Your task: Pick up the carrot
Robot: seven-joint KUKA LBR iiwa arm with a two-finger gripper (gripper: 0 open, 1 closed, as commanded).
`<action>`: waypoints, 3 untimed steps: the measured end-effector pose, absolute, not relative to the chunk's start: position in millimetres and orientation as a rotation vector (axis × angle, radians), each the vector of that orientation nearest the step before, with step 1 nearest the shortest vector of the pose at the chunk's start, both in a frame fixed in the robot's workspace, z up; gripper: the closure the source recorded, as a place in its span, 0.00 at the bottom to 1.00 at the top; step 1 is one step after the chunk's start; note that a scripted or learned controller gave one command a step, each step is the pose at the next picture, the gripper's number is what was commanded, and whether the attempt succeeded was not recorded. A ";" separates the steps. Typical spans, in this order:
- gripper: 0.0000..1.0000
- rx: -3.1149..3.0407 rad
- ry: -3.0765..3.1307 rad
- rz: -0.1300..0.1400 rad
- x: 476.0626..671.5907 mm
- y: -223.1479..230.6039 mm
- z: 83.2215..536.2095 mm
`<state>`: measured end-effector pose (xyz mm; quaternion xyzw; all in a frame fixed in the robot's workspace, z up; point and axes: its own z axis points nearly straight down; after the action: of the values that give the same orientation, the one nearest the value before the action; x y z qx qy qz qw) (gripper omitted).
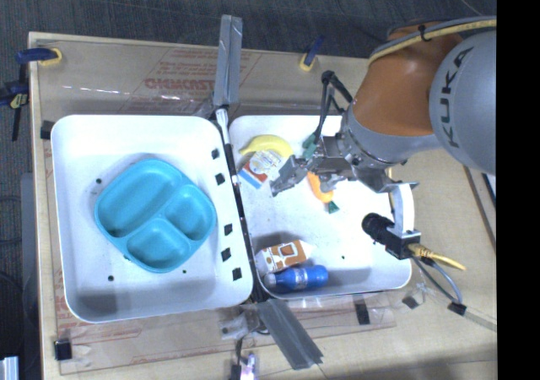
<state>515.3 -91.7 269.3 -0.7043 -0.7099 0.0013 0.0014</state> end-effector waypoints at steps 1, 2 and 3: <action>0.00 -2.344 -2.089 0.006 586.4 -184.2 244.1; 0.00 -2.484 -1.939 -0.009 594.8 -196.5 117.0; 0.00 -2.576 -1.813 -0.005 601.7 -204.8 96.5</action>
<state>601.7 -204.8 96.5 -0.8177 -0.5757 -0.0017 -0.0041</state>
